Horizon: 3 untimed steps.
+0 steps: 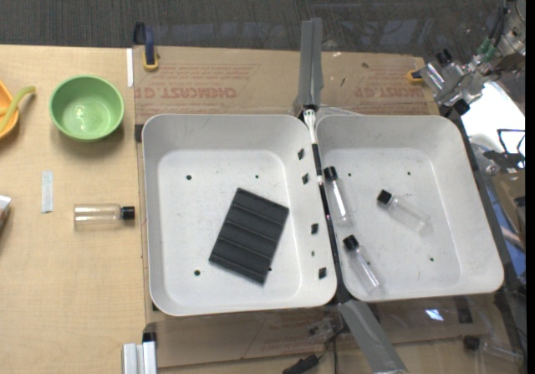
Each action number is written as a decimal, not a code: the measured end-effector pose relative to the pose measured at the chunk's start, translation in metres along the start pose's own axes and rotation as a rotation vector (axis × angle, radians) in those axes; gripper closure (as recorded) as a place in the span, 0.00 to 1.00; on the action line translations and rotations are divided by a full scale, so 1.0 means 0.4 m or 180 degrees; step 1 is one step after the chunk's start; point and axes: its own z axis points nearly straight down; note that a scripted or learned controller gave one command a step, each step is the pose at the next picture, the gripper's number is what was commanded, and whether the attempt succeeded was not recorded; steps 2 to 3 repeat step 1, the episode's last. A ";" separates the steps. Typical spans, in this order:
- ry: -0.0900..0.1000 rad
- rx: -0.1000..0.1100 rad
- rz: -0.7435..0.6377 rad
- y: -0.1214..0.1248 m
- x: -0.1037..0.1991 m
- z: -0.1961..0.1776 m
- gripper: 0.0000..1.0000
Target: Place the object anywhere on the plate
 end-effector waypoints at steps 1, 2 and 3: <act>0.0000 0.0000 -0.0001 0.000 0.000 0.000 0.00; 0.0000 0.0000 -0.0001 0.000 0.000 0.000 0.00; 0.0000 0.0000 -0.0001 0.000 0.000 0.000 0.00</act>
